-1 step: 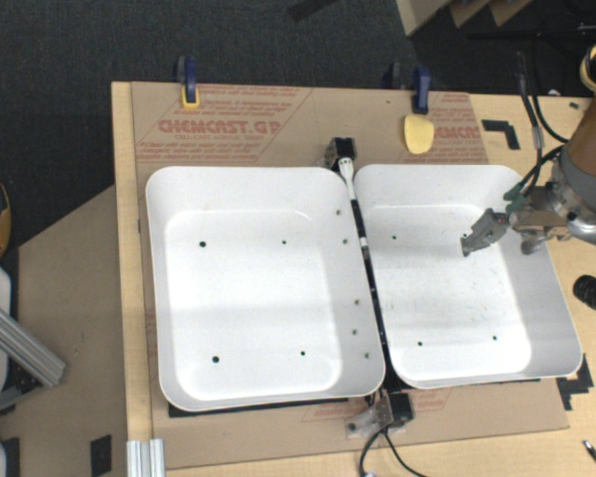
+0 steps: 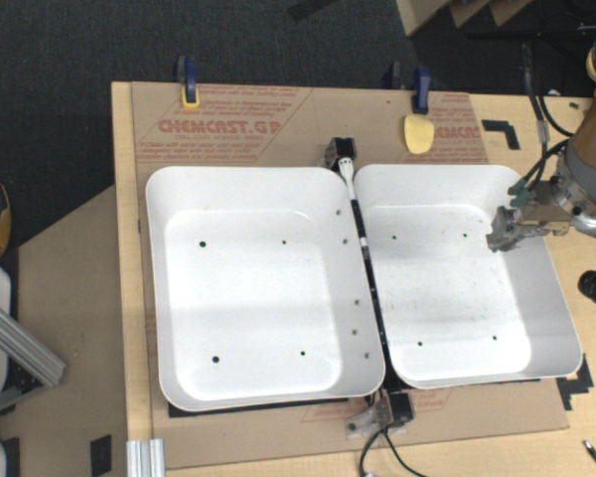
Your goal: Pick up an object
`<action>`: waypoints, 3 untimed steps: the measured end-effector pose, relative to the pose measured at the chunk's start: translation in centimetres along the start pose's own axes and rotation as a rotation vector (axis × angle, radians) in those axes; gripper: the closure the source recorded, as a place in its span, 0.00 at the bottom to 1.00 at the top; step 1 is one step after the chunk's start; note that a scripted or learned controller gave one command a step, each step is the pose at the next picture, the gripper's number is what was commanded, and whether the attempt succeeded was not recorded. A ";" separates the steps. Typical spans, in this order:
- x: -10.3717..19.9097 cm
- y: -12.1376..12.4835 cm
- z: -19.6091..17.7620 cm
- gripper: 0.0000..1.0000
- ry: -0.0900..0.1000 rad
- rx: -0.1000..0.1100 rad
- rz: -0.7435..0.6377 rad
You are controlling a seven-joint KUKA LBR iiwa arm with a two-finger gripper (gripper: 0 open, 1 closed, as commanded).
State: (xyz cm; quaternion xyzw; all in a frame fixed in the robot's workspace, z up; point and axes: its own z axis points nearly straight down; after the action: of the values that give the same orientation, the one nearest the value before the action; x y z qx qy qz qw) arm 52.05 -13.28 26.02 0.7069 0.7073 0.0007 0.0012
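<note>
My gripper [image 2: 504,233] hangs over the right bin [image 2: 447,356], near its right wall and toward the far side. It is small and grey, and sits low at the end of the arm [image 2: 588,182] that comes in from the right. The right bin's floor under and around it is bare white with a few small dark dots. The left bin [image 2: 179,366] has the same white floor with dark dots.
A pale yellow piece [image 2: 418,133] lies on the brown board behind the right bin, under a blue clamp [image 2: 421,87]. A second blue clamp [image 2: 187,76] grips the board's far left edge. Black brackets [image 2: 342,153] join the bins along their middle seam.
</note>
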 end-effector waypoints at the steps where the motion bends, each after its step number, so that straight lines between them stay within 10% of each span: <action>1: 3.3 0.9 -13.8 1.00 -0.001 -0.015 -0.005; 3: 10.0 5.0 -0.7 1.00 0.003 0.007 -0.004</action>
State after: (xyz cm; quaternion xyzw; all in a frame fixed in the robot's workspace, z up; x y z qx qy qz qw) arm 57.02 -3.23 26.68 0.7055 0.7087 -0.0009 -0.0021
